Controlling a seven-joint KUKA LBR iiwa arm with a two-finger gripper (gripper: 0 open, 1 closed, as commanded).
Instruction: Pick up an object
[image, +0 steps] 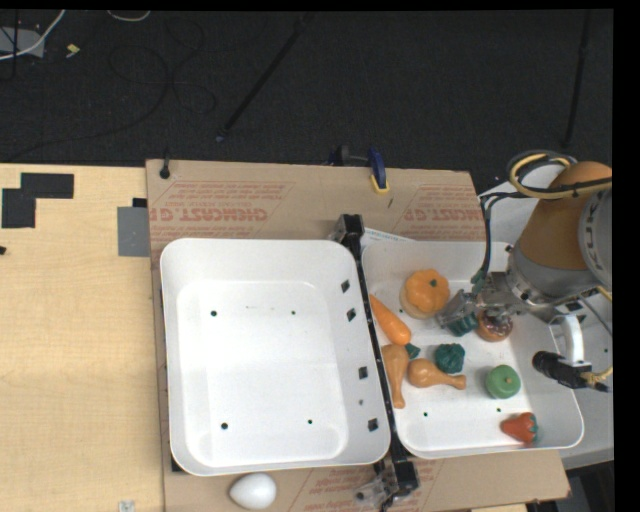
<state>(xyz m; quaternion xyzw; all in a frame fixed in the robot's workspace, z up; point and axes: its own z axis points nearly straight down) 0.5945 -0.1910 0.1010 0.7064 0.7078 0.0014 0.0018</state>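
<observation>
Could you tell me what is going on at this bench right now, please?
A KUKA arm reaches in from the right, its gripper low in the right bin among toy foods. It sits beside a small pumpkin, with a carrot, a green apple, a dark teal piece and a red strawberry-like toy around. Whether it grips anything is unclear. A white egg lies outside, below the left bin.
</observation>
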